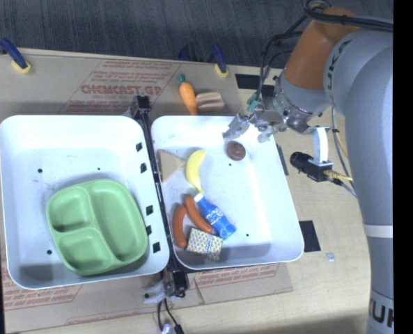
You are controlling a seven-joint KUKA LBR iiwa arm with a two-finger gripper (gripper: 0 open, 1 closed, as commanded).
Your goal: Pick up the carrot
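The carrot (186, 96), orange with a green top, lies on the cardboard just behind the right bin's (283, 207) far rim, outside both bins. My gripper (251, 129) hangs over the far part of the right bin, to the right of the carrot and apart from it. Its fingers (233, 128) are spread open with nothing between them. A small brown round piece (235, 151) lies on the bin floor just below the gripper.
A tan and pink bun-like item (209, 101) rests right beside the carrot. The right bin also holds a banana (195, 168), a tan wedge (169, 164), two sausages (186, 221), a blue packet (215, 218) and a patterned box (205, 243). The left bin (25, 152) holds a green divided plate (95, 226).
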